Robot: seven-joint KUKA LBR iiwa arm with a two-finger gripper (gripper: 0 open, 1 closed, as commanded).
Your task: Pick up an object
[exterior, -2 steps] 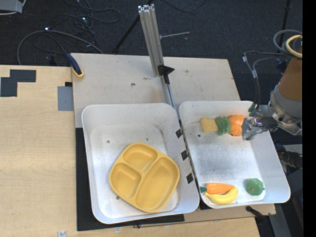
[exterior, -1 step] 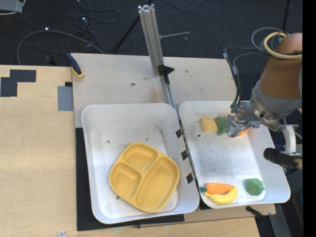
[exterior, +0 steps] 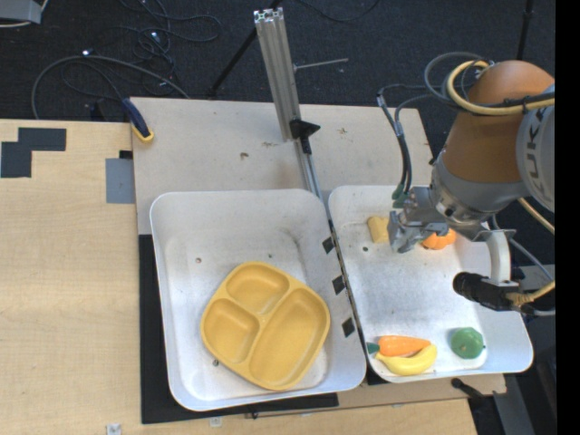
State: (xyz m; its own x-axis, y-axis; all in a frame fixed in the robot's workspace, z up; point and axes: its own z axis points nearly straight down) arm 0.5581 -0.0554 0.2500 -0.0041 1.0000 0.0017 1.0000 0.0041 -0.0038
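Note:
The gripper (exterior: 408, 239) hangs over the far part of the right bin (exterior: 408, 288), below the orange wrist band. A pale yellow piece (exterior: 377, 229) lies just left of it, and an orange object (exterior: 439, 239) lies just right of it, partly hidden by the gripper. At the near edge of the right bin lie a carrot (exterior: 402, 344), a banana (exterior: 410, 362) under it, and a green round object (exterior: 468, 342). Nothing shows between the fingers.
The left bin (exterior: 181, 234) holds a yellow divided plate (exterior: 265, 323). An upright aluminium post (exterior: 281, 71) stands behind the bins. The bin walls meet in a ridge (exterior: 337, 270) between the two bins.

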